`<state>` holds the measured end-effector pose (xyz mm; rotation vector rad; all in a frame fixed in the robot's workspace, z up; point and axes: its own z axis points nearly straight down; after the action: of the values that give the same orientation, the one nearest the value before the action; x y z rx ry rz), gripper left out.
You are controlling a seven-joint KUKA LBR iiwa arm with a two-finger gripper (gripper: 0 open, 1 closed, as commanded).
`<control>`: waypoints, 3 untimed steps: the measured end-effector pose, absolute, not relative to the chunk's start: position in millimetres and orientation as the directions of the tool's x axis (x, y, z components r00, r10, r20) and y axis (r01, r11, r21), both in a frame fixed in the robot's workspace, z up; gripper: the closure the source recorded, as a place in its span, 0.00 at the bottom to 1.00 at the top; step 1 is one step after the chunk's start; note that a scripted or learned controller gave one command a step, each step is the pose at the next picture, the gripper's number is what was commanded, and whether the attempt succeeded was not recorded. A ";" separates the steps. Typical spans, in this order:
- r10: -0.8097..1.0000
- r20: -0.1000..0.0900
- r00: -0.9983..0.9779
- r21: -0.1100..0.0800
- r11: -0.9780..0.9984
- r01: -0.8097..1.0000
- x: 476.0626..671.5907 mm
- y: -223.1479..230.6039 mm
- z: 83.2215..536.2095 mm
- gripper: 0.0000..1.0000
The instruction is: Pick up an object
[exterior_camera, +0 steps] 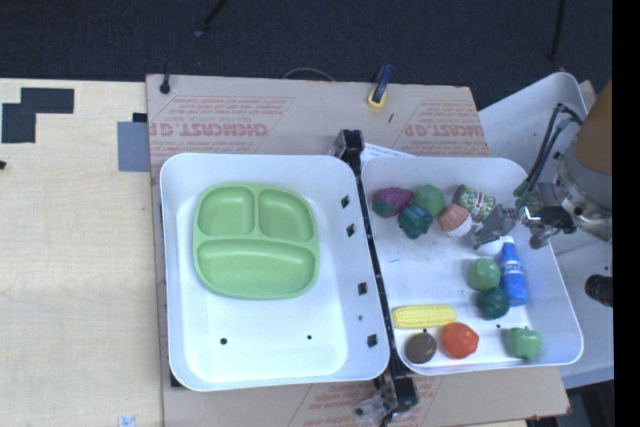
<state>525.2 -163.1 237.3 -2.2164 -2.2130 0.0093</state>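
My gripper point(515, 227) hangs over the right part of the right bin point(560, 300), reaching in from the right. It looks open, with one finger point(490, 232) to the left and the other to the right of the cap of a blue bottle point(513, 275). Nothing is held. Close by lie a green ball point(484, 272), a dark teal piece point(491, 303), a printed can point(476, 203) and an orange-pink ball point(454, 219). Farther left are a purple item point(392, 202), a green lump point(430, 198) and a teal lump point(414, 221).
Along the right bin's front lie a yellow corn cob point(423, 316), a brown item point(420, 347), a red tomato point(459, 340) and a green apple point(523, 343). The left bin point(200, 345) holds a green divided plate point(256, 241). A black divider point(365, 245) separates the bins.
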 end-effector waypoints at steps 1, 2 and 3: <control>1.000 0.000 0.000 -0.001 0.000 1.000 527.2 -163.4 241.8 0.00; 1.000 0.003 -0.001 -0.008 0.001 1.000 531.9 -160.8 178.7 0.00; 1.000 0.002 0.000 -0.007 0.000 1.000 531.9 -159.9 135.1 0.00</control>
<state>531.9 -159.9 135.1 -2.2165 -2.2174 0.0048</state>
